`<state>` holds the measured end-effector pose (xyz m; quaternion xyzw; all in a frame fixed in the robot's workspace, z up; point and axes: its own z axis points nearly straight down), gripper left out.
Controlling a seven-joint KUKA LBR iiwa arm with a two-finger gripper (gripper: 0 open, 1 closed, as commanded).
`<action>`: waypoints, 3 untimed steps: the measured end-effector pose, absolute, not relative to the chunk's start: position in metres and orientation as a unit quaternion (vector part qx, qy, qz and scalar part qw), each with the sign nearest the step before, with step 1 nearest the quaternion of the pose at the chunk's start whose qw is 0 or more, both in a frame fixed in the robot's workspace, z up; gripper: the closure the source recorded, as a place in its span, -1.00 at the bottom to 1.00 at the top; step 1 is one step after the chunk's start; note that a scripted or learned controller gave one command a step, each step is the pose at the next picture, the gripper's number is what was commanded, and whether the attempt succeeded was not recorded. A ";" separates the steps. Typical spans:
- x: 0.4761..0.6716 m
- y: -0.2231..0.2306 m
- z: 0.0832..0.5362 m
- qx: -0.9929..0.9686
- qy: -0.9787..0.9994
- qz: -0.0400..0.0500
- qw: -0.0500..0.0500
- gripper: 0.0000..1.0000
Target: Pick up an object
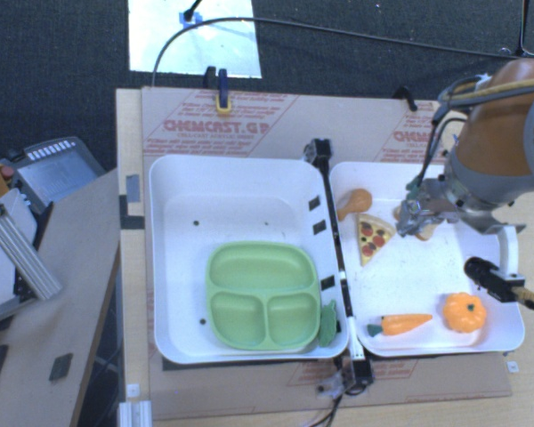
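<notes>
The gripper (pixel 416 219) hangs low in the right bin (pixel 427 327), just right of the pizza slice (pixel 372 237). The slice lies between the gripper and the bin divider, its long axis running from the crust down to the tip. Whether the gripper is spread or closed, I cannot tell. The carrot (pixel 400 324) and pumpkin (pixel 463 312) lie well apart from the slice, nearer the bin's front.

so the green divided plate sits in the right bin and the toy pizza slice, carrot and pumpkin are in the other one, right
Not quite: the camera view shows the green three-compartment plastic plate in the left white bin, not the right. The toy pizza slice, orange carrot and orange pumpkin lie in the right white bin.
</notes>
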<state>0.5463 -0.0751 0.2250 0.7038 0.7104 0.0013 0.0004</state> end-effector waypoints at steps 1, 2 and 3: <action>0.568 -0.024 0.234 0.705 0.709 0.001 0.001 1.00; 0.584 0.025 0.222 0.704 0.710 0.001 0.001 1.00; 0.589 0.073 0.219 0.705 0.710 0.001 0.001 1.00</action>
